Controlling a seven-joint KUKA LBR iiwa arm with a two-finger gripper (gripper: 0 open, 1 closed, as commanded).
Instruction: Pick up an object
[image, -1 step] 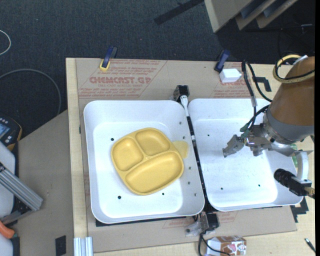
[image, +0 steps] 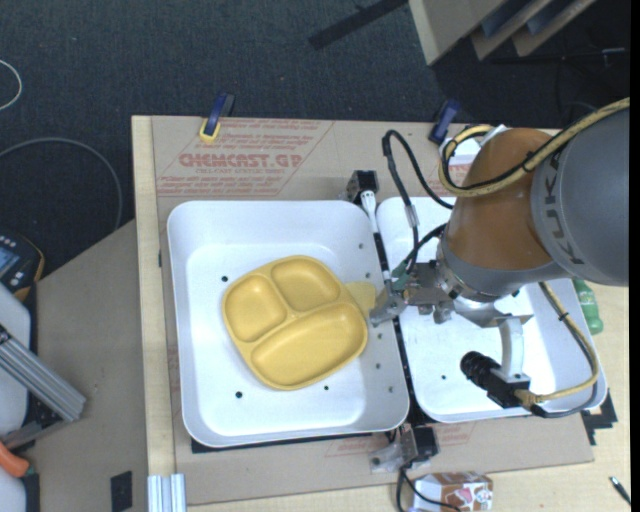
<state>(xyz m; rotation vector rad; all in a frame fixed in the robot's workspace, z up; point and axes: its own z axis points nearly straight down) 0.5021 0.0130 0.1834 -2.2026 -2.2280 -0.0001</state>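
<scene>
Camera view, fixed above the table (image: 250, 150): a yellow divided tray (image: 293, 322) lay flat in the left bin (image: 200, 400), right of that bin's middle, its one broad compartment on the near side and two smaller ones on the far side. Its long axis ran slantwise, from far left toward near right. A yellow tab at the tray's right edge reached toward the seam between the two bins. The pincer (image: 388, 300) hung at that seam, just beside the tab and to the tray's right, so the tray lay directly left of it. Whether the pincer touched the tab could not be told at this slant, nor whether it was released or clenched, since the wrist and cabling hid its tips. Judged from that layout, the coming move turned on that right edge: it was the nearest part of the tray, and a thin lip there looked the only graspable feature on so wide and shallow an object. Farther right and beyond, the grey and orange arm (image: 520, 215) loomed over the right bin (image: 440, 395).
</scene>
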